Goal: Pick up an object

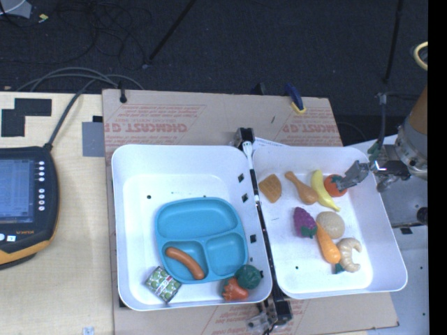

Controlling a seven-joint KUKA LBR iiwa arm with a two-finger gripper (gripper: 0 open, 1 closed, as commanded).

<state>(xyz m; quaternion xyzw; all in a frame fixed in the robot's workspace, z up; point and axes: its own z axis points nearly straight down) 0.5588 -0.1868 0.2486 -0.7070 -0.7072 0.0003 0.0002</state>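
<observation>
One tomato (334,185), touching hand (347,179)

Gripper (347,180) reaches in from the right, over the right white plastic bin (391,267), tip at a small red-orange toy (332,185) beside the yellow plastic banana (323,189). Same bin: tan drumstick (301,187), brown bread piece (270,188), purple grape cluster (304,222), beige round potato (330,224), orange carrot (327,246), cream mushroom (348,253). Left white bin (133,187): blue compartment tray (199,222) with a sausage (185,262) in its lower-left compartment.
</observation>
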